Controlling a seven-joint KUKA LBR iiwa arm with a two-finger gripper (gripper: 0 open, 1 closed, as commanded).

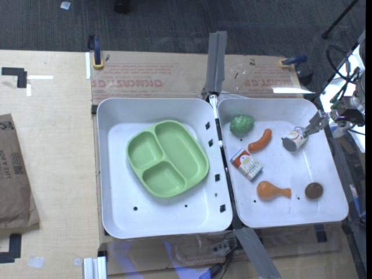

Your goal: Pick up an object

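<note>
While the bench sits under bright light, two shallow white bins lie side by side on it, their inner rims touching along a dark hinge-like strip. The left bin point(110, 156) carries a pale green divided plate point(167, 157), lying flat and a little turned, with three compartments. The right bin point(325, 211) has the small things scattered through it: a green leafy toy vegetable point(242, 124) near the back-left corner, an orange sausage point(260, 140) lying at a slant just in front of it, and a small red-and-white carton point(247, 164) close to the bin's left wall. Toward the front lie an orange drumstick-shaped piece point(272, 190) and, apart from it to the right, a brown ball point(314, 190).

From the right edge the arm reaches in low over the bin's far-right corner. Its gripper point(307, 130) points down and left, the slim fingers point(314, 124) drawn close together right at a small white can point(294, 140) that lies tipped on its side. From where I stand the fingertips seem to meet the can's upper end, but I cannot tell whether they actually pinch it or only touch it. The can rests on the bin floor, to the right of the sausage and well clear of the brown ball.

Behind the bins a flat sheet of cardboard point(157, 80) covers the bench.
</note>
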